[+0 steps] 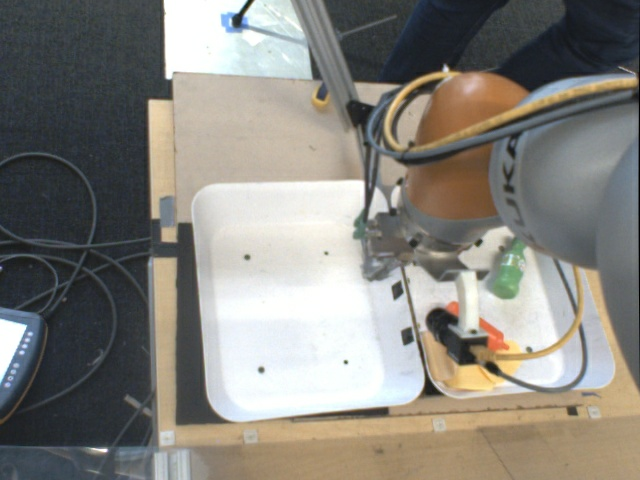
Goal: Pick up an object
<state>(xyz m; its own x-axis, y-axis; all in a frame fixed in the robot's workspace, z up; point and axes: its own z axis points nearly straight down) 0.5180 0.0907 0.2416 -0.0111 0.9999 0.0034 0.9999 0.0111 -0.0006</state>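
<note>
My gripper (382, 258) hangs low over the seam between the two bins, at the left edge of the right bin (590, 368). The big orange and grey wrist hides most of it from above. A small green bit (358, 228) shows at its left side; I cannot tell what it is or whether it is held. In the right bin lie a green bottle (506, 272), a white cylinder (467, 292), an orange object (483, 328) and a flat yellow piece (480, 377). The arm covers the bin's far part.
The left bin (215, 218) is a shallow white tray with four dark dots on its floor. Brown board (260, 128) lies behind the bins. A grey pole (320, 28) slants in from the top. Cables lie on the dark floor at the left.
</note>
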